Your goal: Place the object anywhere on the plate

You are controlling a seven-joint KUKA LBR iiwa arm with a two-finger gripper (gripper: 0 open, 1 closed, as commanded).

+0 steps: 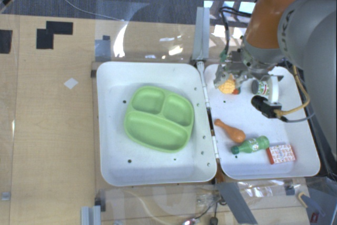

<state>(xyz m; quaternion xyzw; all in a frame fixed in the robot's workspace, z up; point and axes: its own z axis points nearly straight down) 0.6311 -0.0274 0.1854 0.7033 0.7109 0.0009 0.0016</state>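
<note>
Overhead, the gripper (227, 77) hangs in the right bin (305, 166), its fingers pinching a small yellow-and-orange object (228, 86) near the bin's upper left corner; the green divided plate (159, 118) lies in the left bin (113, 166), well apart; an orange drumstick-shaped toy (230, 130), a green bottle (251, 145) and a red patterned box (280, 153) lie lower down in the right bin.

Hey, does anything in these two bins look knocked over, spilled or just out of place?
The green bottle lies on its side in the right bin, beside an orange drumstick-shaped toy and a small red box. The green plate sits flat in the left bin. No spill or damage.
</note>
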